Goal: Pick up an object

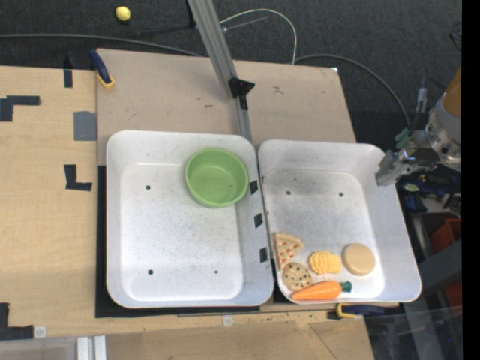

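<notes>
Bench (45, 163): pale wood surface, marked with dark tape pieces; two shallow white bins are set side by side on it.
Left bin (127, 223): a green bowl (217, 177) is seen upright in the far right part, near the rim shared with the neighbouring bin.
Right bin (322, 201): small food items are clustered along the near edge.
Pizza slice (285, 247): laid at the left of the cluster, just beside the bin's left wall.
Cookie (298, 275): placed just below the pizza slice, touching or nearly touching the carrot.
Corn piece (325, 262): yellow, found between the cookie and the bun.
Bun (359, 259): round, tan, at the right end of the cluster.
Carrot (321, 290): orange with a green tip, laid lengthwise against the near rim.
Gripper (397, 165): seen over the right rim of the right bin, well apart from the food items; nothing is seen between its fingers; whether it is released or clenched cannot be told.
Ball (123, 13): small, yellow, seen on the dark floor beyond the bench.
</notes>
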`<action>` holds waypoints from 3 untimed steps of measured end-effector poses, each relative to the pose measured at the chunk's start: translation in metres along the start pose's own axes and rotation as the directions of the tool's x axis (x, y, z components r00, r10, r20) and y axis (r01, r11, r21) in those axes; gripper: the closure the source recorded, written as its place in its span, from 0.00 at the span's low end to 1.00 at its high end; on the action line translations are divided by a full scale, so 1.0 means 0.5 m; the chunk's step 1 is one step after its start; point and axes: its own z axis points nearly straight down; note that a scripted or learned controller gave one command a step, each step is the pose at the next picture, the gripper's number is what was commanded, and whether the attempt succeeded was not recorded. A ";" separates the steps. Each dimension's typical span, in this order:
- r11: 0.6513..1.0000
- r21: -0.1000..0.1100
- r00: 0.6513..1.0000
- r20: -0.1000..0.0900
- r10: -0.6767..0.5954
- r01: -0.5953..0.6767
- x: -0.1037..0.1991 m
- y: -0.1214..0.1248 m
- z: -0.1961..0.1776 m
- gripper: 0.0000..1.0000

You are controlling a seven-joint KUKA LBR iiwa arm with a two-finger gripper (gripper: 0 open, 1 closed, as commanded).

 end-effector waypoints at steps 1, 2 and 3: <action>1.000 0.003 1.000 -0.002 -0.004 0.004 0.099 0.010 0.034 1.00; 1.000 0.003 1.000 -0.002 -0.005 0.005 0.207 -0.001 0.034 1.00; 1.000 0.002 1.000 -0.002 -0.006 0.006 0.307 0.005 0.029 1.00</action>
